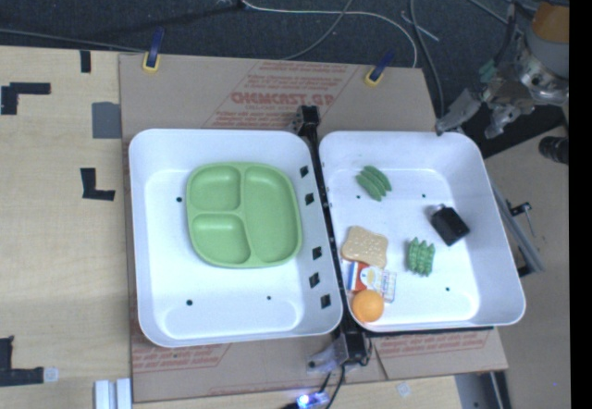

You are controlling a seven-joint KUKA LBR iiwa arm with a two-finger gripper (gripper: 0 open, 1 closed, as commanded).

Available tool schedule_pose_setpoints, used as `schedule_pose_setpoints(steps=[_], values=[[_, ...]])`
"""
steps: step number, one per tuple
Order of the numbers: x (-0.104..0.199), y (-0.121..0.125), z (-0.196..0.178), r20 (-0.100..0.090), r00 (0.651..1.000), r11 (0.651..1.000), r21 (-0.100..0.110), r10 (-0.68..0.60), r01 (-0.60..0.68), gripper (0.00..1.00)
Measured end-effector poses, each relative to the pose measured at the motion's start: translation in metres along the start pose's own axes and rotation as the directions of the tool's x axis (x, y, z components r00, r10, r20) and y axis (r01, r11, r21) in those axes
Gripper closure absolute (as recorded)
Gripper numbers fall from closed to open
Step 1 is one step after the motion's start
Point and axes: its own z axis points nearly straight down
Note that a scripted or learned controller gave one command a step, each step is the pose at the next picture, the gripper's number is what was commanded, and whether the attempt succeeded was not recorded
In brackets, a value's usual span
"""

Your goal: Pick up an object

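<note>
I'm seeing the gripper hanging off the right bin's upper right corner, outside its rim, holding nothing; whether it's open or closed, I cannot tell. In that bin are lying a green pod, black block, cracker, orange and green piece. The left bin is carrying a green divided plate.

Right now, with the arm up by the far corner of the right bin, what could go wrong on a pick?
1. The cracker, orange and a small packet lie bunched together, so a grasp there may catch two things or knock one away.
2. The orange sits close to the bin's near wall, which may block a finger.
3. The black block looks small, so it may slip out.
</note>
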Motion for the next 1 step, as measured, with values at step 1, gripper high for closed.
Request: schedule_pose_setpoints(steps=[1], values=[[0.0008, 0.0021, -0.0089, 0.003, 1.0, 1.0, -0.013, -0.004, 0.004, 0.0]])
